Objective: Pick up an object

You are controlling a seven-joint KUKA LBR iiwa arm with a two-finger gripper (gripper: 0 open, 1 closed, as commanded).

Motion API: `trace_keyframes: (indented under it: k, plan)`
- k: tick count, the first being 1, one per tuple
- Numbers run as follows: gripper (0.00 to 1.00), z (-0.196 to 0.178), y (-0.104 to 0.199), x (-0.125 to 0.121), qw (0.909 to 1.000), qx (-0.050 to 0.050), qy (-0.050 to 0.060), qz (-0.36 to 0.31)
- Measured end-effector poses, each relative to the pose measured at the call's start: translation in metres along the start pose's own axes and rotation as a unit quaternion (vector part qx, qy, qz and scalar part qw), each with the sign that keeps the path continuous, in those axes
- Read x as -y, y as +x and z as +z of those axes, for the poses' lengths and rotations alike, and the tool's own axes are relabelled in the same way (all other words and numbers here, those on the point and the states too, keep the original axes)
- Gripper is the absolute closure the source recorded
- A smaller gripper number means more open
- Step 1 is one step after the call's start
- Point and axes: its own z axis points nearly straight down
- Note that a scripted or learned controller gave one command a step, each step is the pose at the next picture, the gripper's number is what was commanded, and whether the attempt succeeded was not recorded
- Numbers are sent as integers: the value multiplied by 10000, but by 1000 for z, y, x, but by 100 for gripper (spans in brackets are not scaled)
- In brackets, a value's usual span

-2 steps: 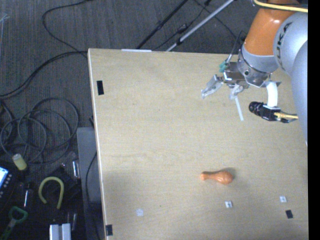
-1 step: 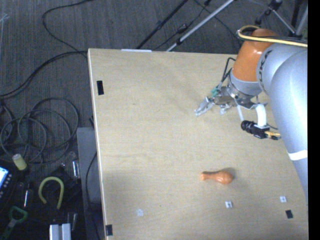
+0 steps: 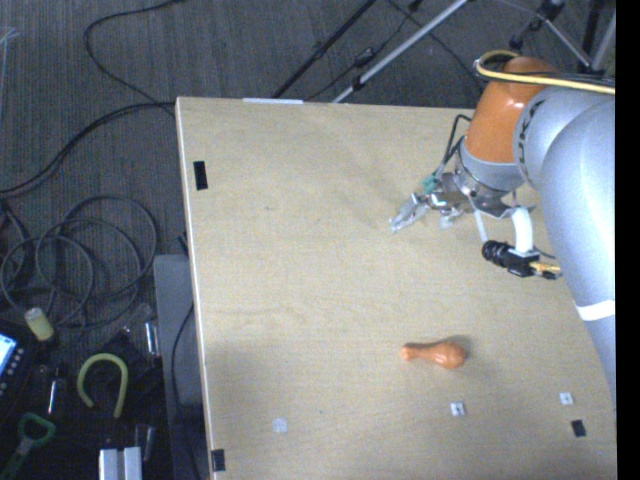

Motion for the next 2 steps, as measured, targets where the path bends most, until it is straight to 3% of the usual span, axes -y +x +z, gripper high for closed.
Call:
trace_keyframes:
  k: [1,2]
  plan:
    - [0,-1,24,-4,9747,-11,-19,-2234]
    - [100,-11,25,-5,9748,-15,-40,-2232]
